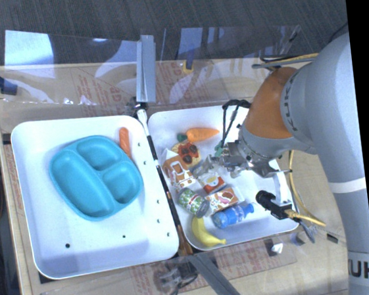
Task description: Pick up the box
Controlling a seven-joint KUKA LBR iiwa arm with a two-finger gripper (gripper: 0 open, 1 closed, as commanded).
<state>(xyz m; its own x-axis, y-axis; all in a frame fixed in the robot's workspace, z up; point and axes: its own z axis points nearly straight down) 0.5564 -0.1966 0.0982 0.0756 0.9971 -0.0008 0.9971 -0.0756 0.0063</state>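
place: robot lab | evidence: arm [313, 115], bench [65, 91], two bins [43, 245]

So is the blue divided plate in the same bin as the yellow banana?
No, the blue divided plate lies in the left bin, the yellow banana in the right.

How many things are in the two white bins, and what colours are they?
Blue: 2, the divided plate and the bottle
Orange: 2, the carrot by the plate and the carrot in the right bin
Yellow: 1, the banana
Many-coloured printed boxes and packets: about 5, such as the box and the can; they overlap
Total: about 10
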